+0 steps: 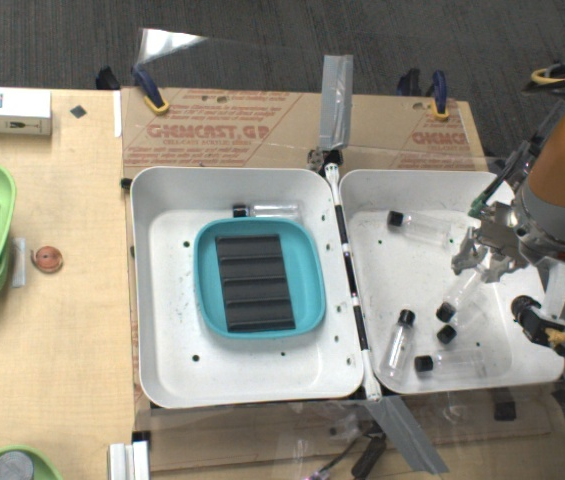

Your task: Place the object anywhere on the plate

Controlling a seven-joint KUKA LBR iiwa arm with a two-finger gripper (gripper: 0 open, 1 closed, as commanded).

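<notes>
Grey arm [552, 183] over right bin [362, 268] | end effector [477, 258] above vials | finger state unclear

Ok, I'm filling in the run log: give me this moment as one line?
gripper: over right bin, above vials | plate: left bin, holds black tray | placement: not done

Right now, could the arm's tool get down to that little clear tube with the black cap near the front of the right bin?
Probably yes. The tube lies by itself on the right bin floor, nothing on top of it, and the tool hangs above that same bin, a short way off.
</notes>
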